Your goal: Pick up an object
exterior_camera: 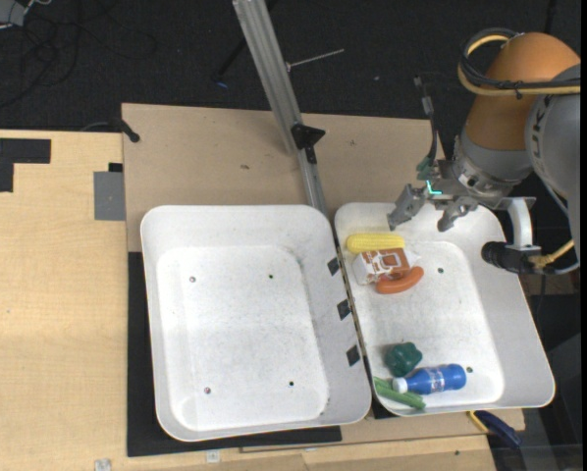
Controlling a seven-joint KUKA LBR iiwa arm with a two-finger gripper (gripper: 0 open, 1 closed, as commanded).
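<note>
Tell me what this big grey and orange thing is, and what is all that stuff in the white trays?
That is a robot arm. A computer program moves it. At its end is a gripper, like a hand with two fingers; they are spread apart with nothing between them. The camera sits above the bench and looks down at a slant. On the bench are two shallow white bins. The gripper hovers over the far end of the right bin, which has a yellow thing, a small printed packet, an orange thing, a dark green lump, a blue bottle and a green stick. The left bin sits beside it.
</note>
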